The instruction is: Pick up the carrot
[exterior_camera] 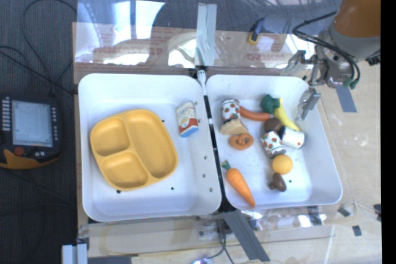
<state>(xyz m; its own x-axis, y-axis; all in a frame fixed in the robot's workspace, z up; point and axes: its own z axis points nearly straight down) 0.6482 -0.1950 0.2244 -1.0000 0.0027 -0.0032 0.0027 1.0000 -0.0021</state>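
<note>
arm (pixel 362 6) cut off at right edge

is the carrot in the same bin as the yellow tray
No, the carrot lies in the right bin, while the yellow tray sits in the left bin.

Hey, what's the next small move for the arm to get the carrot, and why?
Probably swing the end effector toward the near-left part of the right bin and stop above the carrot. The end effector sits at the bin's far right edge, well away, while the carrot lies alone near the divider, away from the other toys.
</note>
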